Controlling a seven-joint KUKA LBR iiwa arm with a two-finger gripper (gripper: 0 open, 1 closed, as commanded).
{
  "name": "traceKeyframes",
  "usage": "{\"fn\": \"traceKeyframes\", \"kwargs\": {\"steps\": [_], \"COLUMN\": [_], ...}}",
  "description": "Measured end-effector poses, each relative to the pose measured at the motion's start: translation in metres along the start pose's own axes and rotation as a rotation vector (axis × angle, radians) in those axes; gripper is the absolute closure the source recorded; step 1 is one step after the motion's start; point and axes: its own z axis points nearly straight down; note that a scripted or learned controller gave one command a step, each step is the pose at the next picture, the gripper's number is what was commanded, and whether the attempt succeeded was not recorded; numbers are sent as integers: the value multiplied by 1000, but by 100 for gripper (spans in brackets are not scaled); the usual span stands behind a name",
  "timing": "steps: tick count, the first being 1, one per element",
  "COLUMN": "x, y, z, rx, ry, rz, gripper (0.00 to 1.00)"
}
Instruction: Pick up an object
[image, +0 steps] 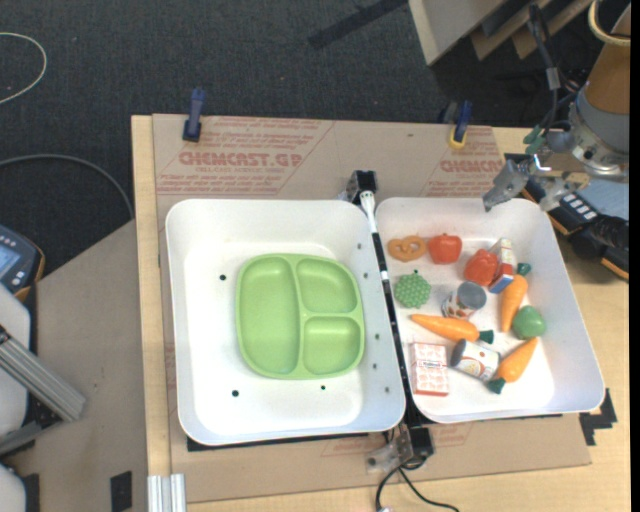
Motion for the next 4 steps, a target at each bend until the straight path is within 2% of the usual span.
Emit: {"fn": "traceKeyframes", "kwargs": {"steps": [1,2,3,4], "x": [2,3,102,96], "y": [-28,-29,-13,-14], "z": [137,131,69,63], "rx": [-34,-28,-9,-5], "ry": [-11,-7,2,-1], "rz": [-3,-2,-10,-1], "gripper": [0,100,100,100]}}
